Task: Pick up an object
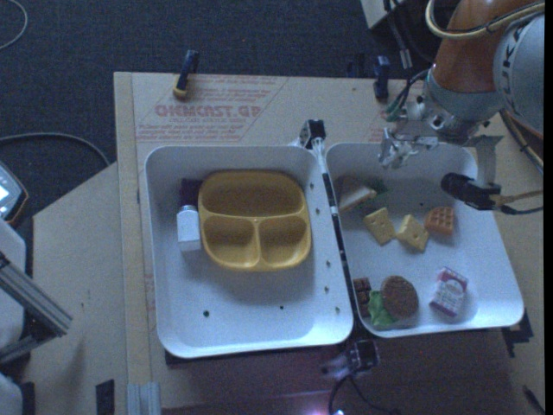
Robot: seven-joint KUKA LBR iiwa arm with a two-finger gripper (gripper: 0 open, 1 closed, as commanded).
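My gripper [396,154] hangs over the far left corner of the right bin [492,258], open, with nothing between its fingers. Below it in that bin lie a sandwich wedge [356,199], two yellow cheese pieces [378,226] [413,233] and a small waffle [440,221]. Nearer the front edge are a round brown burger patty [400,296] on something green [380,312], a small dark block [361,288] and a pink-and-white carton [449,292]. The sandwich wedge is the closest item to the gripper, just down and left of it.
The left bin [164,275] holds a yellow divided plate [255,219], a small white bottle [188,228] and a dark item [190,187] behind it. A black part [467,188] juts over the right bin's far right side. A clamp [314,132] sits where the bins meet.
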